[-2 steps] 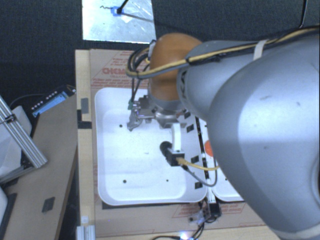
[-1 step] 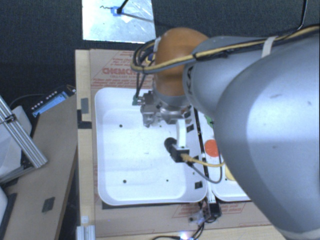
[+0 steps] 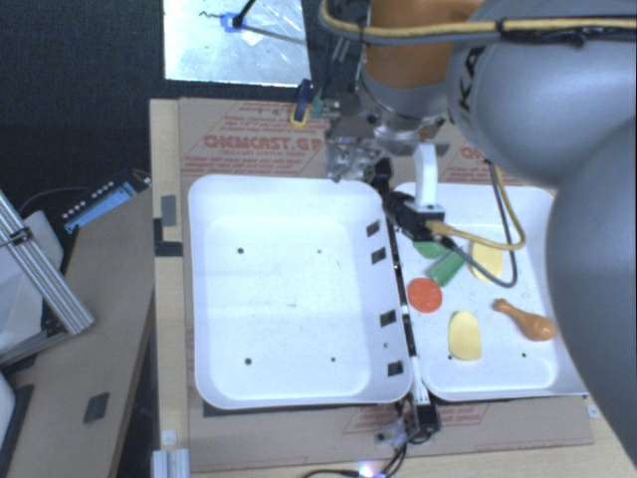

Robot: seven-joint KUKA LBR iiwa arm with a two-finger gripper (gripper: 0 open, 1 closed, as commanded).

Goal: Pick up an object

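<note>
Two shallow white bins are being viewed from above, lying side by side on a cardboard-covered surface (image 3: 259,132). The left bin (image 3: 289,297) is being shown beside the right bin (image 3: 518,371), their inner edges touching along a line of black clips.

The grey arm (image 3: 557,98), with its orange band (image 3: 428,13) uppermost, is being extended in from the right, and its pincer (image 3: 350,159) is being held over the far rim where the two bins meet. Whether the pincer is open or closed cannot be told, since it is being blurred and partly covered by the wrist; nothing is being seen gripped in it.

The objects are all being displayed in the right bin. A green piece (image 3: 445,264) is lying tilted near the divider, with a red round piece (image 3: 425,295) just in front of it. A pale yellow oval (image 3: 464,335) is resting nearer the front rim, and an orange-brown spoon-shaped piece (image 3: 526,321) is lying to its right. A larger yellow shape (image 3: 488,260) is being partly crossed by a cable (image 3: 508,217) hanging from the arm.
</note>
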